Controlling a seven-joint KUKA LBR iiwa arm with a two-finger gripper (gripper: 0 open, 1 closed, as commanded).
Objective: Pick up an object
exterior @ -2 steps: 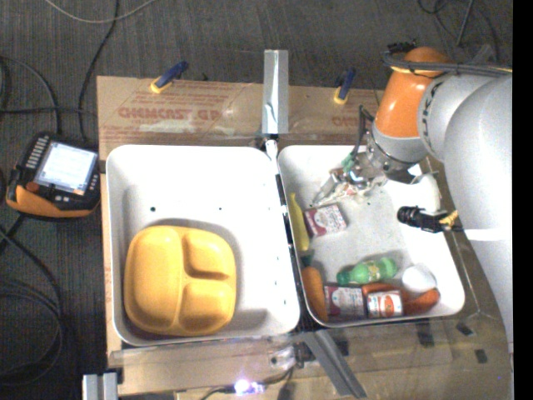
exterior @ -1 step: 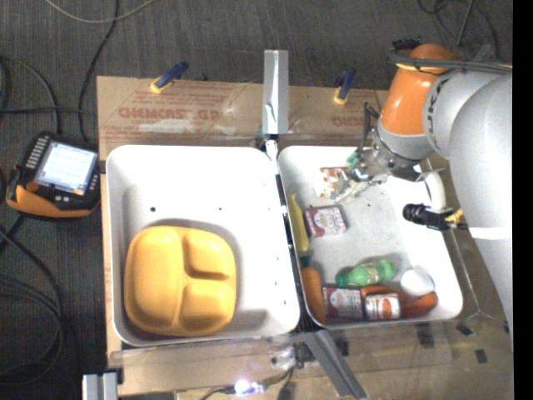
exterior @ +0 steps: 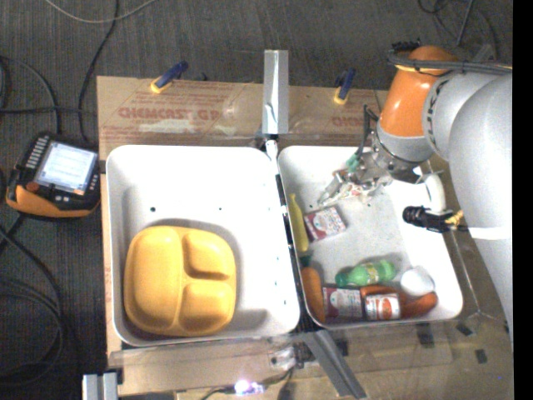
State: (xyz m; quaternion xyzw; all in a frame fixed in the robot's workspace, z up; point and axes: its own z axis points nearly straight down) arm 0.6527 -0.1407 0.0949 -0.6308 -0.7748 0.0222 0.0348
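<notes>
My gripper (exterior: 343,188) hangs over the far part of the right bin (exterior: 433,248), its fingers open and pointing down-left with nothing between them. Just below-left of it a small red and white packet (exterior: 325,222) lies flat on the bin floor, apart from the fingertips. Along the bin's left wall lies a thin yellow item (exterior: 297,223). Near the front are a green bottle (exterior: 367,272), a red labelled bottle (exterior: 371,304), an orange item (exterior: 311,288) and a white item (exterior: 415,280).
The left bin (exterior: 166,173) holds a yellow divided plate (exterior: 181,277) at its front left. A metal post (exterior: 275,98) stands behind the wall between the bins. A teach pendant (exterior: 57,175) lies off the bench at left.
</notes>
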